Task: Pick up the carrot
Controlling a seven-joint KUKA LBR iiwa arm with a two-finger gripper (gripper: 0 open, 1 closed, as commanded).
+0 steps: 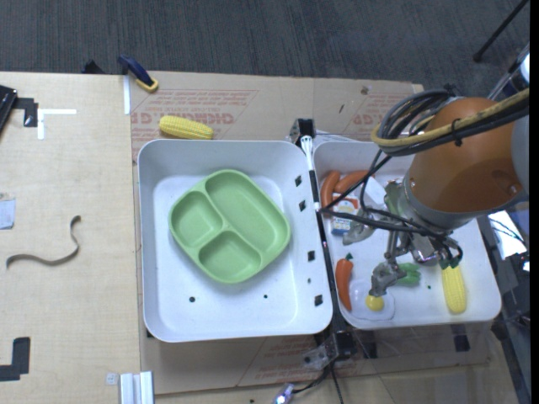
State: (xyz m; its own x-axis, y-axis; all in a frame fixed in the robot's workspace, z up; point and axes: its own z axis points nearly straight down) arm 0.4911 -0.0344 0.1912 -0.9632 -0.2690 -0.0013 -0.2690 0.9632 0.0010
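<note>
The small orange carrot with a green top [344, 279] lies along the left wall of the right shallow white bin [480, 310]. The grey two-finger gripper [381, 283] hangs just beside it, at the carrot's three o'clock, tips over a small yellow piece [375, 303]. Whether its jaws stand wide or narrow cannot be told.

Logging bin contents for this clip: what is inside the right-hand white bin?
The right bin holds a carrot at its left wall, a corn cob, something green and orange pieces at the back. The arm covers its middle.
</note>
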